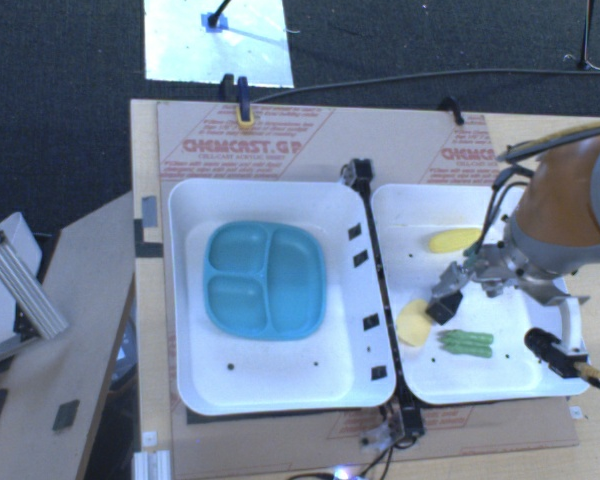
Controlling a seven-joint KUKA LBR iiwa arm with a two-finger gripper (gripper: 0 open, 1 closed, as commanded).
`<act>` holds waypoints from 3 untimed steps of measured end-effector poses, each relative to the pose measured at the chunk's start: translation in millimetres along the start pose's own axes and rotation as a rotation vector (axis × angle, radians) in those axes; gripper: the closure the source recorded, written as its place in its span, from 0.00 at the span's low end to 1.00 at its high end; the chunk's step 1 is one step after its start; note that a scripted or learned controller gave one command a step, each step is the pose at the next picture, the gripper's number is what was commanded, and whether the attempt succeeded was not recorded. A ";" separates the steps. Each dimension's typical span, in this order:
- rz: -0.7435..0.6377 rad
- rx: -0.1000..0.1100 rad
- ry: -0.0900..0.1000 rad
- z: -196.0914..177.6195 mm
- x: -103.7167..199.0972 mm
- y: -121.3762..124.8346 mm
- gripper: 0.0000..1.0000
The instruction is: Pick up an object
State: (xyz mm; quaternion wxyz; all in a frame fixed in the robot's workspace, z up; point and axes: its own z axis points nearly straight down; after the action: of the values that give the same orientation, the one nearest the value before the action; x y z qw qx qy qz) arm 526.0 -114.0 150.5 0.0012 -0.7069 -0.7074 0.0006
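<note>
I am on the approach, my end effector (pixel 446 306) low in the right bin (pixel 500 388) beside the yellow slice (pixel 414 325) and green beans (pixel 466 342), its grip too blurred to tell, so next I must centre over one piece.

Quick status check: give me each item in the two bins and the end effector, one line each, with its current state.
Blue divided plate: flat in the left bin, compartments bare.
Yellow banana-shaped piece: lying loose in the right bin, far side.
Yellow chip-like piece: lying by the divider.
Green bean pod: lying flat, untouched.
End effector: low in the right bin, just above the chip-like piece, nothing visibly held.
</note>
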 end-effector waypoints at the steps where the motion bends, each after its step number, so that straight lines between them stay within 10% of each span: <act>1: 0.000 0.000 0.000 42.4 0.3 3.2 0.00; 2: 0.001 -0.005 -0.001 29.5 -0.3 4.7 1.00; 3: -0.003 -0.008 -0.002 -24.8 3.8 -3.2 1.00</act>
State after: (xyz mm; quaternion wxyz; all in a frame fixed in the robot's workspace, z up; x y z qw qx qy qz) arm 522.9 -110.3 175.3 -0.0024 -0.7058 -0.7084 -0.0018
